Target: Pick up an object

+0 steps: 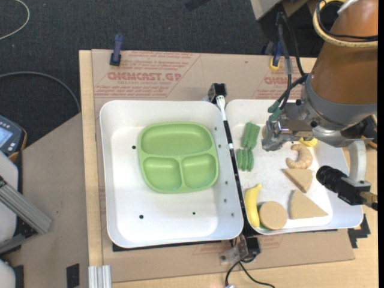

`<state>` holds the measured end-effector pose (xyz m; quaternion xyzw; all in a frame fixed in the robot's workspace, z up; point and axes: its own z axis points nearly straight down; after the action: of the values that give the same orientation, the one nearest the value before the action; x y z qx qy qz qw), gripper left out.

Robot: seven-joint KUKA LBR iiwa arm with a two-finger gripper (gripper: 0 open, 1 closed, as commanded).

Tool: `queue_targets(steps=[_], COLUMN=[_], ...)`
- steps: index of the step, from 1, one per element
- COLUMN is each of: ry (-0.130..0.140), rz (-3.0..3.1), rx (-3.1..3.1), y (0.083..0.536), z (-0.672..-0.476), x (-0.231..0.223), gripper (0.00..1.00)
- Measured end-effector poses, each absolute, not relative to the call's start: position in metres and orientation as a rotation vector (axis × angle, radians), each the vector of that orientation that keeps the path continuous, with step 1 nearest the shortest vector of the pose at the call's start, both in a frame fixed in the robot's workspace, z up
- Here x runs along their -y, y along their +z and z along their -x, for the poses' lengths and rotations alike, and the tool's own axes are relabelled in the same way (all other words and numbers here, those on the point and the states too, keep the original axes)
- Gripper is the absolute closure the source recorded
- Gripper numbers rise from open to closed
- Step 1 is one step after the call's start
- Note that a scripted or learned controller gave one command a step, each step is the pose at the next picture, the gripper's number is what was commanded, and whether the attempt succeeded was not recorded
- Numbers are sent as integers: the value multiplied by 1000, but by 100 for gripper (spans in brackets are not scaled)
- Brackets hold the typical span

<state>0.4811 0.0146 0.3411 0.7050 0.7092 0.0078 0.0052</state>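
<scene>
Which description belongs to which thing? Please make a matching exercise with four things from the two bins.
Things:
1. divided plate
2. green beans
3. banana
4. round cracker

Descriptions:
A. yellow, at the right bin's left edge
B. long green pods beside the divider
C. light green, alone in the left bin
D. tan disc touching the banana

Pairs: 1-C, 2-B, 3-A, 4-D
</scene>
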Motion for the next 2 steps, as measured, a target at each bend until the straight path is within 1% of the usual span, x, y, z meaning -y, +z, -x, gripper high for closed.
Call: queue_targets(steps=[1,2], ry=[-16,-1], rz=[-2235,-2216], rx=[-2218,-2237], y=[220,216], z=[-493,-478], x=[50,-42], gripper=[100,100])
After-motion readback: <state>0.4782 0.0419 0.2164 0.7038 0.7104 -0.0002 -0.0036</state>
